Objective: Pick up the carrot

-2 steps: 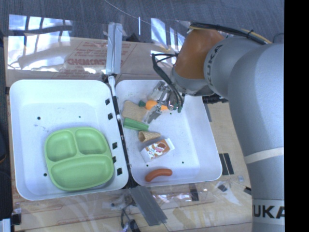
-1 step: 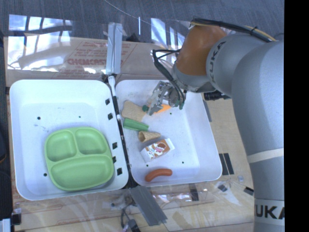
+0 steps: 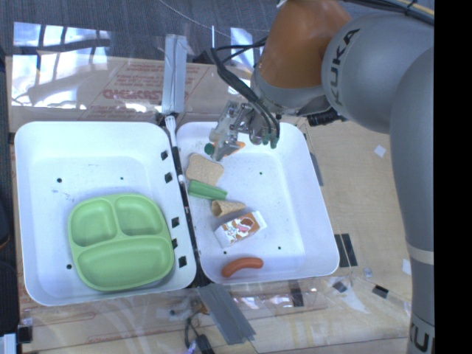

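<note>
My gripper (image 3: 226, 146) hangs over the back left part of the right bin (image 3: 295, 198), below the orange wrist band. A small orange piece, the carrot (image 3: 234, 147), shows between the fingers, most of it hidden by them. The gripper is shut on it, and the carrot looks lifted off the bin floor, just above the bread slice.
In the right bin lie a bread slice (image 3: 204, 169), a green vegetable (image 3: 208, 190), a tan wedge (image 3: 227, 207), a printed packet (image 3: 240, 228) and a sausage (image 3: 242, 266). The left bin (image 3: 44, 168) holds a green divided plate (image 3: 122, 240). A ridge (image 3: 177, 190) divides the bins.
</note>
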Available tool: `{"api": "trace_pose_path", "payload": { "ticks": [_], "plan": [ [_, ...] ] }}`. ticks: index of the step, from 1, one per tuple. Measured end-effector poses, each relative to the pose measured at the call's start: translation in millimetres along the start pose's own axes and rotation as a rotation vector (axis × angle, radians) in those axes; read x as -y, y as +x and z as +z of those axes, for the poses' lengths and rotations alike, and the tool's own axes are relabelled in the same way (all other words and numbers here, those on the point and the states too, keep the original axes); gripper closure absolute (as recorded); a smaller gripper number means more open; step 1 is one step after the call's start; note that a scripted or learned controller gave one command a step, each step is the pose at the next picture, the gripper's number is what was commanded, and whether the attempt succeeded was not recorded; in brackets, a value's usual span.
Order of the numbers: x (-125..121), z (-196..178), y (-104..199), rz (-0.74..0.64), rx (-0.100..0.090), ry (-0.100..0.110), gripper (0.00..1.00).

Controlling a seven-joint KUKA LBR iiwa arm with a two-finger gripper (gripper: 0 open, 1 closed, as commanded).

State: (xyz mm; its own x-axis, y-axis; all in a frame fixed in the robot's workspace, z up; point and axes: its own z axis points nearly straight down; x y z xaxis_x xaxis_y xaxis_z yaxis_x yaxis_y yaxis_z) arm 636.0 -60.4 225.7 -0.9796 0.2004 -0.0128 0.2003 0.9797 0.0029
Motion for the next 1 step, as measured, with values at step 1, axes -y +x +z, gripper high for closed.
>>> {"api": "trace_pose_path", "payload": {
  "ticks": [1],
  "plan": [
    [-85.7, 33.3, 48.7, -0.214, -0.014, 0.000, 1.00]
  ]
}}
